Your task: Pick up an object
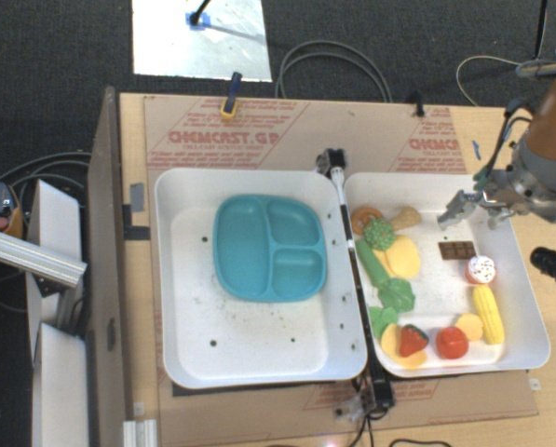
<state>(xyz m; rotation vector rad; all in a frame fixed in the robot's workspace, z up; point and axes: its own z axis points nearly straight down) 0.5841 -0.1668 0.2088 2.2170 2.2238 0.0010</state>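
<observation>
The right bin [529, 291] holds several toy foods. A brown chocolate bar [457, 249] lies near its middle right, with a white sprinkled cupcake [481, 269] and a yellow corn cob [488, 312] below it. A red tomato [452, 343] and a strawberry [412, 340] sit at the front. Broccoli [380, 235], an orange doughnut [366, 220] and a tan piece [406, 218] lie at the back left. My gripper [470, 212] hangs over the bin's back right, just above the chocolate bar, open with nothing between its fingers.
The left bin [180, 277] carries a teal divided plate [268, 248]. A divider rail [347, 250] runs between the bins. A green pod [375, 268] and a yellow piece [403, 257] lie along the right bin's left side. Cables lie behind the bench.
</observation>
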